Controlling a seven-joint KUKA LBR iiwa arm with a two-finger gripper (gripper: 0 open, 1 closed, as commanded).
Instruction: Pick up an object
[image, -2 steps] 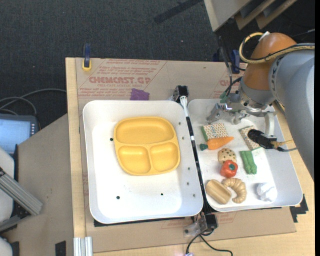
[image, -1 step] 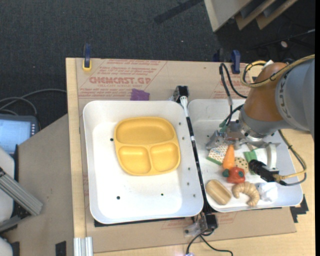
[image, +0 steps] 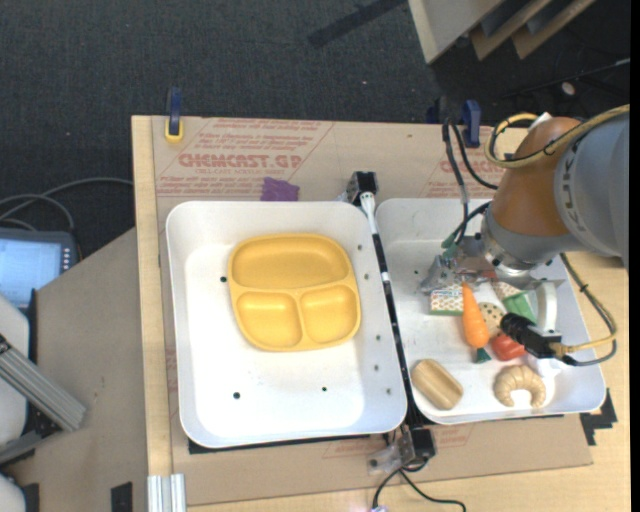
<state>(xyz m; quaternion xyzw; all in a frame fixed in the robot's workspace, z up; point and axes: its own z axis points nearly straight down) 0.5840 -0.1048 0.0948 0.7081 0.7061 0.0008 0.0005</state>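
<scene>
While the gripper (image: 478, 268) hangs at right of frame, grip state untellable, the carrot (image: 473, 316) lies just below, long axis near-vertical.

The arm (image: 590, 180) is a thick, rounded grey shell with a glossy orange band (image: 535, 195) above the wrist. Thin yellow and black cables loop around it.

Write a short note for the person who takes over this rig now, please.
Gripper: low in the right bin, above the toys; grasp state unclear.
Right bin holds carrot, croissant, bread, a red piece, a green piece.
Left bin holds the yellow tray.
Done: nothing visibly lifted.
Left: grasp one object and raise it.
</scene>
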